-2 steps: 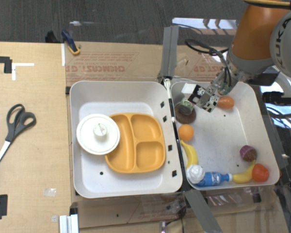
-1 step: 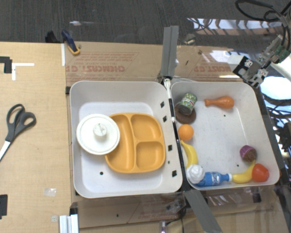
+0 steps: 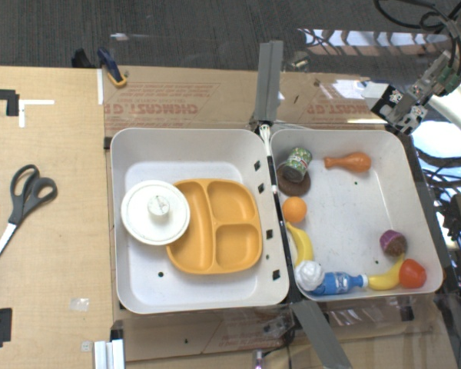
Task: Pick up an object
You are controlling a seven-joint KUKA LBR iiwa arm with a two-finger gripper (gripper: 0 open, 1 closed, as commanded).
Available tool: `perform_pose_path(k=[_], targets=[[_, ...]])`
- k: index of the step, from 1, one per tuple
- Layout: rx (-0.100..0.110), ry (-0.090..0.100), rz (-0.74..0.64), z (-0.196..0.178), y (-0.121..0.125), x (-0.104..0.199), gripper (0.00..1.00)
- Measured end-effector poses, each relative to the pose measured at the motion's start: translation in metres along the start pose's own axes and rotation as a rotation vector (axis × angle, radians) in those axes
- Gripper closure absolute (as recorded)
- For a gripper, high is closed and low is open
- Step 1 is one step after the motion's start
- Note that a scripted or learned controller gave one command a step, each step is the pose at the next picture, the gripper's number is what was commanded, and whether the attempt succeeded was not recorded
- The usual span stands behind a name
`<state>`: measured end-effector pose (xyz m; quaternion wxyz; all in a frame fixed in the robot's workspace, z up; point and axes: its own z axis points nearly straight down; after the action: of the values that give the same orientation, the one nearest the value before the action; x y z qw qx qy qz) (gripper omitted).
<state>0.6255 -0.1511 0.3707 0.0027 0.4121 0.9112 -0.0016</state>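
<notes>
Two bins on the desk (image 3: 54,283), gripper parked at two o'clock.

Scissors (image 3: 19,202) lie at nine o'clock on the desk. The left bin (image 3: 131,283) holds a white lid (image 3: 155,211) touching an orange tray (image 3: 219,227). The right bin (image 3: 353,206) holds a can (image 3: 296,162), drumstick (image 3: 349,161), orange (image 3: 294,208), banana (image 3: 300,244), bottle (image 3: 329,281), plum (image 3: 393,242) and tomato (image 3: 412,273). The gripper (image 3: 403,108) hangs outside that bin's far corner; I cannot tell how its fingers stand.
</notes>
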Motion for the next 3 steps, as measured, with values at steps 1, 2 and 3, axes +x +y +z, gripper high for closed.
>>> perform_pose_path(k=[1, 2, 3], targets=[[0.001, -0.003, -0.003, -0.008, 0.001, -0.001, 1.0], [0.001, -0.006, -0.006, -0.017, 0.003, -0.001, 1.0], [0.002, -0.009, -0.009, -0.025, 0.004, -0.002, 1.0]])
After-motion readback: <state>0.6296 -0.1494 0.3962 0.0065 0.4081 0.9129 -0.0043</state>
